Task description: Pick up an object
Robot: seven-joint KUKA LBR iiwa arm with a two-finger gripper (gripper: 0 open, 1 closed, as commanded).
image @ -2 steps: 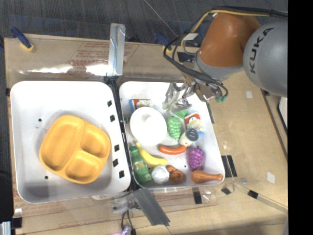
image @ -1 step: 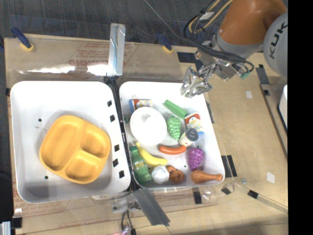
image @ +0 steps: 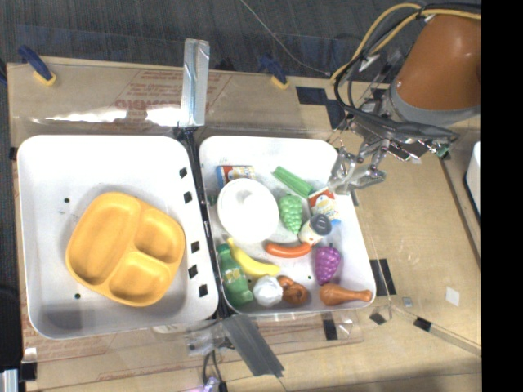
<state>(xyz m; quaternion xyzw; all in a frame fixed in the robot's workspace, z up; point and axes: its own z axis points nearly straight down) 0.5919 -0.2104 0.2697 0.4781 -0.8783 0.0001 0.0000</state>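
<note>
This is a robotics lab, set up for grasping trials rather than any home or kitchen. The tabletop is plain board marked with black tape squares, and blue clamps grip its far edge. Two shallow white bins sit side by side, a strip of metal tape at the seam between them. The right bin holds plastic play food (a banana, grapes, a drumstick, a sausage), the left a yellow divided tray. A grey and orange robot arm trailing yellow and black cables leans in from the right. Dark carpet lies beyond the tabletop.
</note>
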